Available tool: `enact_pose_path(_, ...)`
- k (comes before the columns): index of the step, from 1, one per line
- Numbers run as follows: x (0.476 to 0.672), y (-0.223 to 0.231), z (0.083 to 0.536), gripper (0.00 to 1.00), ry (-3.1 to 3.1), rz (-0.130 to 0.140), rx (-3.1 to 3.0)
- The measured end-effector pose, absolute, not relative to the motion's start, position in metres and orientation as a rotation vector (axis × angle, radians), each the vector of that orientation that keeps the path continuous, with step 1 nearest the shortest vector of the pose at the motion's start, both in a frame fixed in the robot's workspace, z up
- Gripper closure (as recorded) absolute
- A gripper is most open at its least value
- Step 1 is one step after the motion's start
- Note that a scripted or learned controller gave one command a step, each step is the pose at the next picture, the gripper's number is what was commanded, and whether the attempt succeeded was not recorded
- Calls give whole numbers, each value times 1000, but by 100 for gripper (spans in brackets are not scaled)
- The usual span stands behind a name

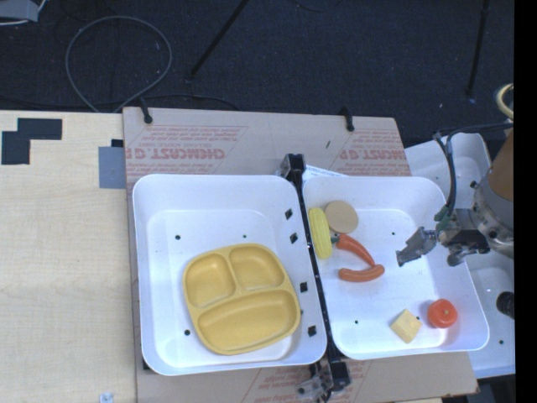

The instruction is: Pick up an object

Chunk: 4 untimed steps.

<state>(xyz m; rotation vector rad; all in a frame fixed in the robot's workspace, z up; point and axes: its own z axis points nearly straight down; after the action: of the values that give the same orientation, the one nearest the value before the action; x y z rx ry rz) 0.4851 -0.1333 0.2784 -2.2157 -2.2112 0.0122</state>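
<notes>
sausage [362, 273] lies in the right bin [419, 193], just left of and below the gripper [417, 246], whose jaws hang parted and hold nothing. carrot [355, 247] and corn [319, 231] crowd it closely, so a descent could clip them or nudge the round sausage aside.

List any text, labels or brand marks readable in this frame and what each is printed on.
"CHEMCAST GP", in red, seen reversed and repeated: on the brown protective sheet under the two white bins.
More red print on the same sheet along the bottom edge: too small to read.
No text can be read on the yellow tray or the toy foods.
</notes>
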Motion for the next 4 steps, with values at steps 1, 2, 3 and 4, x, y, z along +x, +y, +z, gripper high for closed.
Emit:
enact_pose_path(1, 487, -133, 284, 0, -2220, 3, -2219)
enact_pose_path(2, 495, -130, 233, 0, -2216, 7, -2216)
enact_pose_path(3, 495, -133, 189, 0, -2216, 7, -2216)
enact_pose_path(4, 488, -123, 131, 0, -2215, 7, -2214)
